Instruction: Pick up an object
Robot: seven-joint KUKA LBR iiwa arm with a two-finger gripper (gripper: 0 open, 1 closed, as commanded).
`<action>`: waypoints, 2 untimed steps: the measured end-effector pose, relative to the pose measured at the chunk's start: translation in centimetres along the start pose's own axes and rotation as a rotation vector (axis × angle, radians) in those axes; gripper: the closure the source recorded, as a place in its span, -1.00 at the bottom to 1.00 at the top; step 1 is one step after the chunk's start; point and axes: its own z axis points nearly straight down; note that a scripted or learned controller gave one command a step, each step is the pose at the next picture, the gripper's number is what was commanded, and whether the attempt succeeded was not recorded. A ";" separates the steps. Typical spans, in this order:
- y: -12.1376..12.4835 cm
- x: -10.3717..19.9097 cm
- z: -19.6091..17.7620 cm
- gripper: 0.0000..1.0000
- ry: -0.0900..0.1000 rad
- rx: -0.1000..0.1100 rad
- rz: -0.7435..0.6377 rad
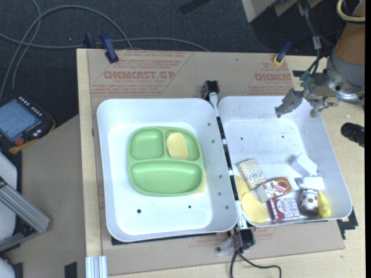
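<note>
My gripper (302, 104) — fingers spread, holding nothing, poised above the right bin (261, 126); small packets (278, 197) lie well below-left of it.

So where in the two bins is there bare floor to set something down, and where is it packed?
Right bin: bare floor across its far half, below the gripper; its near edge is crowded by the patterned packet, yellow piece, red cartons and white blocks. Left bin: bare strips ring the green divided plate, widest nearest the camera.
</note>
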 end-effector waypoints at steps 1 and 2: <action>3.6 3.9 9.7 -1.00 0.001 0.003 -0.001; 4.9 4.2 17.6 -1.00 0.001 0.004 0.000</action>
